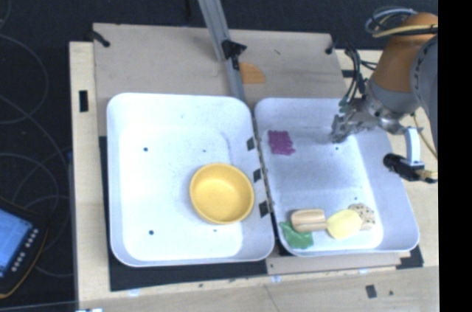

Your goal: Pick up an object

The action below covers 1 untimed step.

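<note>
The right bin point(383, 178) holds a purple piece point(281, 142) near its far left, and along its near edge a tan wooden block point(307, 220), a yellow lump point(342, 224), a speckled beige object point(363, 213) and a green scrap point(293, 235). A yellow bowl point(221, 193) sits in the left bin point(147, 170). My gripper point(341, 128) hangs over the far right part of the right bin, pointing down, well clear of the objects. Nothing shows between its tips.
A grey metal pole point(210, 8) slants from the top of the view down to the seam between the bins. Black clips point(258, 174) mark that seam. A small screen point(15, 240) lies at the lower left, off the bench.
</note>
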Each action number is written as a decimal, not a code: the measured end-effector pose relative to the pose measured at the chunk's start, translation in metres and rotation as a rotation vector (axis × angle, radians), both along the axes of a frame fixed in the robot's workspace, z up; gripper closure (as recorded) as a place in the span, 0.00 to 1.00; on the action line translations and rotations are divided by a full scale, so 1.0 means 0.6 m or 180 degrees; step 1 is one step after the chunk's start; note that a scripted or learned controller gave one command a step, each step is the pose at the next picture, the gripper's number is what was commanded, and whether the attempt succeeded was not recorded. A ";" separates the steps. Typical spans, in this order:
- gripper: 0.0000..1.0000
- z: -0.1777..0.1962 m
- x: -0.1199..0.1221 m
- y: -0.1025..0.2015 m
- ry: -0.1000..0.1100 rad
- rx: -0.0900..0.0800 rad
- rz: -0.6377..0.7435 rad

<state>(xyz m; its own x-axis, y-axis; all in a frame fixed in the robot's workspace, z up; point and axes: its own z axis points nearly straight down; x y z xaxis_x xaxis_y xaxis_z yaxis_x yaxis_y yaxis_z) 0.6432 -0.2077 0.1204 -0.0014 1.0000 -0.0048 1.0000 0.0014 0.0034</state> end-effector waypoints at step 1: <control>1.00 0.102 -0.003 0.011 -0.0016 0.0011 0.0006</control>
<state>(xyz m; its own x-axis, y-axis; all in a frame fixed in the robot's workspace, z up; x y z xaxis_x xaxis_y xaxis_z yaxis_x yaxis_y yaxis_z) 0.6415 -0.2011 0.1814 -0.0033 1.0000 -0.0013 1.0000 0.0033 0.0083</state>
